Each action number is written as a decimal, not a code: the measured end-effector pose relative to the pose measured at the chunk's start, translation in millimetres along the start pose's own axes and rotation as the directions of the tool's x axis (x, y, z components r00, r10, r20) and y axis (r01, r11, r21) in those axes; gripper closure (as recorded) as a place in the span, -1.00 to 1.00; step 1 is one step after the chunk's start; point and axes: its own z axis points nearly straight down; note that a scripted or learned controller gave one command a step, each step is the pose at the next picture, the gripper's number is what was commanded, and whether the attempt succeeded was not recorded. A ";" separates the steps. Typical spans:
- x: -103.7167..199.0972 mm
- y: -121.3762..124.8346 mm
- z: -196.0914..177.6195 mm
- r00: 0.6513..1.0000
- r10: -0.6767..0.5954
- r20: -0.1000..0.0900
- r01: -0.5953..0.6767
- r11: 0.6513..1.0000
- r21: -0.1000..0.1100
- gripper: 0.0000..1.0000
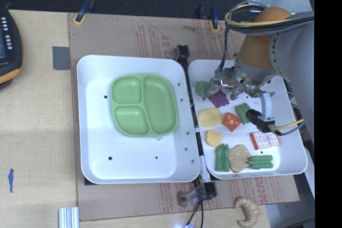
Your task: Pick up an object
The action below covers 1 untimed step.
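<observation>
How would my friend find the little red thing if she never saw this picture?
Look in the right white bin, the one crowded with toy food. Near its middle, just right of the big yellow piece, sits the red piece. It is the bin's solid red item; the neighbours are yellow, green, purple or tan.

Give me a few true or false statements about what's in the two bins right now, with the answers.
1. The green divided plate lies in the left bin. True.
2. The gripper is over the left bin. False: it is over the right bin, near the purple piece.
3. The red piece sits on the green plate. False: it lies in the right bin.
4. A tan curled item lies outside both bins. True.
</observation>
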 end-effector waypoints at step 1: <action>-1.5 -0.7 -10.9 1.000 -0.001 0.002 0.001 1.000 0.003 1.00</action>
